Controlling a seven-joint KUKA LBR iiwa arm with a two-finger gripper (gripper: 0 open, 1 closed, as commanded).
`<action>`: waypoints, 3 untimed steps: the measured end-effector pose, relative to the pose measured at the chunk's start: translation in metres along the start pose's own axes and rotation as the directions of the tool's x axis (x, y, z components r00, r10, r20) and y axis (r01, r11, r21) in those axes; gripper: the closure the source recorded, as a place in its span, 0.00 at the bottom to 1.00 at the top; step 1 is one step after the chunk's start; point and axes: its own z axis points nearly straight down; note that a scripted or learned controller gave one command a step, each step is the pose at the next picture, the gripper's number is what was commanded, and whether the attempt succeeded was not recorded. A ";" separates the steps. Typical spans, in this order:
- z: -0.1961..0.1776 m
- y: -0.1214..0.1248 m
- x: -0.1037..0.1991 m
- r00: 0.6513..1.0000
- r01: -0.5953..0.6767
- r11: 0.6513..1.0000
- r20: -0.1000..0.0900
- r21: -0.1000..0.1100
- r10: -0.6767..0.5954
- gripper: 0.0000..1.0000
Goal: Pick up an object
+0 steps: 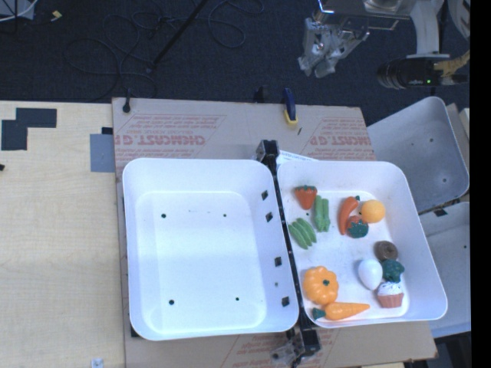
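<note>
Starting nearest: carrot (342, 310) and pumpkin (321, 285) at the right bin's (418, 205) front edge, egg (370, 273) and cupcake (390, 294) just beside. Probably light hard plastic, slippery; I'd pinch the carrot across its middle. Left bin (138, 205) alongside. Gripper (322, 56) high at the back, nothing held; jaws' spread: can't tell.

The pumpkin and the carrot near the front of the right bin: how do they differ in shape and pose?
The pumpkin is round, ribbed and bulky; the carrot is long, slim and tapered. The pumpkin sits upright, while the carrot lies flat, below the pumpkin in the view. Both are orange and lie in the right bin.
</note>
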 end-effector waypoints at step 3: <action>0.055 0.005 0.158 1.000 0.000 1.000 -0.003 -0.001 0.000 1.00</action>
